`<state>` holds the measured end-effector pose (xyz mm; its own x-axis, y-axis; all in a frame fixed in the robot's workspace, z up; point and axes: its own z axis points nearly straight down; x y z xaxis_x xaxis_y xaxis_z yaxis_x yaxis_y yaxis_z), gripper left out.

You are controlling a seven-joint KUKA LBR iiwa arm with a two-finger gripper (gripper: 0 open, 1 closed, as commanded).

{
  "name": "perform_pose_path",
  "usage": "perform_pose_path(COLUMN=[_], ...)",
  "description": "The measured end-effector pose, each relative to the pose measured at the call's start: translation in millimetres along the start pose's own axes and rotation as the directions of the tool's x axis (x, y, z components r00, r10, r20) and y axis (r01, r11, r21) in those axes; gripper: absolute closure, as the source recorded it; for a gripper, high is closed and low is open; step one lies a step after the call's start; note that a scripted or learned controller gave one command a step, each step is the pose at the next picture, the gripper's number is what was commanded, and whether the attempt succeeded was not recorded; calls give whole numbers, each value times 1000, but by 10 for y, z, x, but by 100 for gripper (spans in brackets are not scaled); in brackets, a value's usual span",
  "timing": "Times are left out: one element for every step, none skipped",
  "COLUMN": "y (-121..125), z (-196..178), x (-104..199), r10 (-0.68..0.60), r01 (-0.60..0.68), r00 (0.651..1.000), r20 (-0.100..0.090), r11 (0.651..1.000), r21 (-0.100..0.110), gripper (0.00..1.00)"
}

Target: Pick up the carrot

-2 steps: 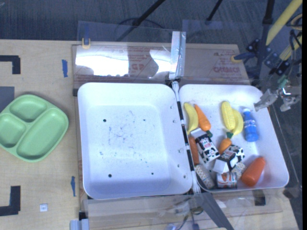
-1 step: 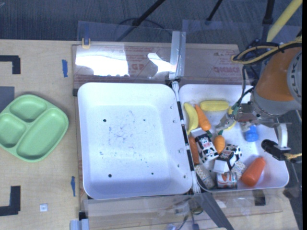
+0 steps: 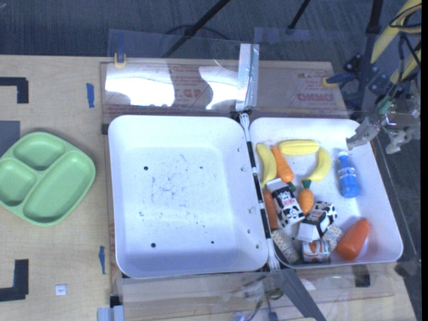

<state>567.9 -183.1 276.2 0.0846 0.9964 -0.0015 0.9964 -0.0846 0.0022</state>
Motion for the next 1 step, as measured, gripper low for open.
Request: perform_pose_path(y=[157], z=[1847], x=[469], r10=[-164], r01=[164], r00=[986], r20=[-1], r11=[986], r21=[-1], gripper=[0])
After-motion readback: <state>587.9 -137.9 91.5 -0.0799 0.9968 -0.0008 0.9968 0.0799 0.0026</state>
